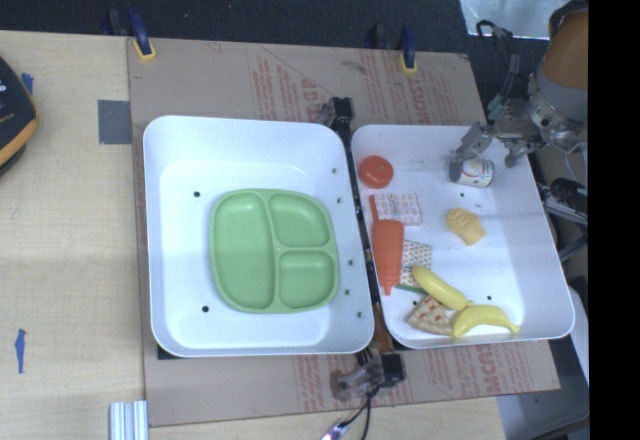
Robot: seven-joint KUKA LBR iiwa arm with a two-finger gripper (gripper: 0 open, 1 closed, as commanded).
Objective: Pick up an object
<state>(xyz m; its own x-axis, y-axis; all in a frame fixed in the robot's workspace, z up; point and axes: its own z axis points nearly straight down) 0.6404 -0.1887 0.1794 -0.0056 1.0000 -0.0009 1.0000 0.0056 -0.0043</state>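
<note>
My end effector [478, 160] is low over the far part of the right bin [530, 258], fingers spread and straddling a small white object [477, 173] that sits on the bin floor. Spread looks moderate, not wide. Object is between the fingers but I can't tell if there's contact, so I'm not calling it held. My read: this is the target, and it's directly under me, so the coming move is close and lift, no lateral travel. Object is small and blurred; long axis not resolvable, can't say if my finger line is across it or along it. Other candidates in the same bin, all toward the near side from me: red round piece [376, 170] by the bin divider, yellow corn-like piece [465, 226] just near-side of my position, orange carrot [387, 253] lying long-axis far-to-near along the divider wall, two bananas [470, 313] and a waffle-like wedge [430, 315] at the near edge. Left bin [180, 168] carries a green divided plate [273, 250], well apart from me. Risk: small rounded object may squirt out on closure.
</note>
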